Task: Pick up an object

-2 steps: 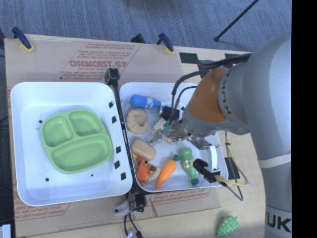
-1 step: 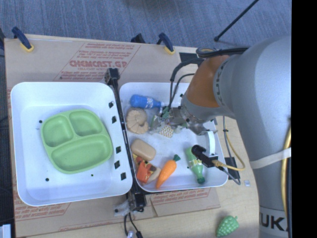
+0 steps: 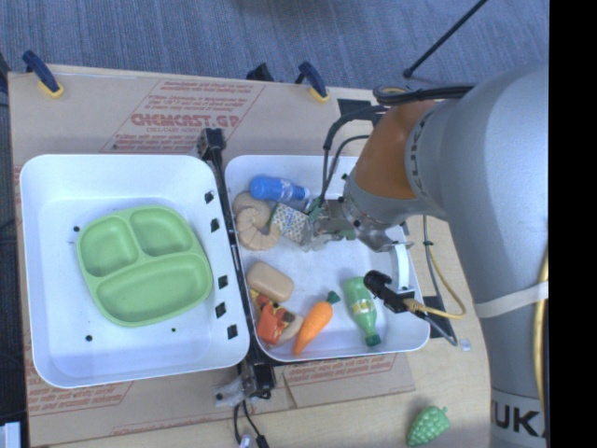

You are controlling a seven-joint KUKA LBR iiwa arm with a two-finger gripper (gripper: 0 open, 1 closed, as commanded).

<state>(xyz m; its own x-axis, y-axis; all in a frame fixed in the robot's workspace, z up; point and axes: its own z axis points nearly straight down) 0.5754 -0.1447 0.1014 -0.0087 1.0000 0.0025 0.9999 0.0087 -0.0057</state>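
- Grey carpet surrounds the bench [image 3: 280, 101], whose top is brown cardboard with red print; blue-and-yellow clamps [image 3: 42, 73] grip its far edge.
- Two shallow white bins sit side by side. Left bin [image 3: 47, 185] holds a green divided plate [image 3: 145, 264], three compartments, lying flat.
- Right bin [image 3: 317, 171] holds the toy food items:
  - blue bottle [image 3: 277, 190] lying on its side near the far wall;
  - beige pastry-like piece [image 3: 256, 224] just below the blue bottle, at the bin's left side;
  - small patterned packet [image 3: 291, 222] just right of the pastry, close to the gripper;
  - tan bread-like block [image 3: 270, 281] toward the near left;
  - red-orange piece [image 3: 272, 323] just below the block, touching or overlapping it;
  - orange carrot [image 3: 314, 325] with green top, tilted, near the front wall;
  - green bottle [image 3: 362, 310] lying flat, right of the carrot.
- Arm enters from the right, grey with an orange band, wrist over the right bin's far-right part.
- Gripper [image 3: 322, 224] sits low at the bin's centre, just beside the patterned packet; cannot tell whether it is released or clenched, nor whether anything is between its tips.
- Green grape-like toy [image 3: 428, 425] lies outside the bins, near the front right.
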